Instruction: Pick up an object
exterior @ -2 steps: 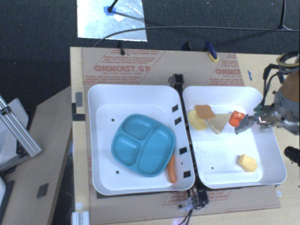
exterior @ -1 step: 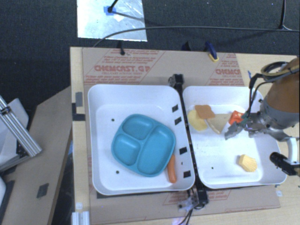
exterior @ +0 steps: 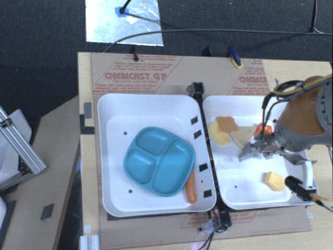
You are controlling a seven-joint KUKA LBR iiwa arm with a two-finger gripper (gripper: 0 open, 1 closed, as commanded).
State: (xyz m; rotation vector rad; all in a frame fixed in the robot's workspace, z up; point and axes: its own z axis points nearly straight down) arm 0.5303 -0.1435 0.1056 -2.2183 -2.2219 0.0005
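Arm: grey with an orange band, reaching over the right bin [exterior: 229, 194].
Hand [exterior: 248, 151]: low in that bin; whether spread or pressed together, cannot tell.
Objects: yellow piece [exterior: 218, 134], orange slice [exterior: 226, 123], corn-like chunk [exterior: 274, 180].
Left bin [exterior: 112, 191]: blue divided plate [exterior: 158, 160], carrot [exterior: 191, 187].

The two bins [exterior: 151, 105] look like smooth white plastic with a faint sheen. The blue plate [exterior: 158, 160] in the left bin is plastic too, matt to slightly glossy, with moulded compartments. Beside it the carrot [exterior: 191, 186] has a smooth orange, toy-like plastic surface. In the right bin, the yellow piece [exterior: 218, 134] and orange piece [exterior: 226, 123] look smooth and matt. The yellow block [exterior: 274, 180] near the rim seems rougher, ridged. Under the bins lies brown printed cardboard [exterior: 140, 72], matt, on a pale wood-look counter [exterior: 65, 155]. The sheet [exterior: 124, 14] at the top is shiny, crinkled foil-like material. The arm [exterior: 307, 116] has an orange satin band above grey metal-looking parts.
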